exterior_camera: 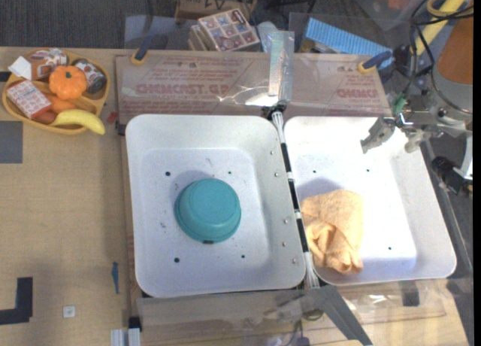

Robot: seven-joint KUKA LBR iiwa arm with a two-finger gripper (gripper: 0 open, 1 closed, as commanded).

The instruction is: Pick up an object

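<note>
A teal bowl (209, 210) lies upside down in the middle of the left bin (150, 141). A crumpled yellow-orange cloth (335, 230) rests at the near left of the right bin (421, 209). My gripper (394, 137) hangs over the far right part of the right bin, well up and right of the cloth. Its two fingers stand apart, open, with nothing between them.
A yellow dish (15, 104) with a banana, a small pumpkin and packets sits on the bench at the far left. Cardboard sheets (195, 81) lie behind both bins. Boxes, cables and clutter stand farther back.
</note>
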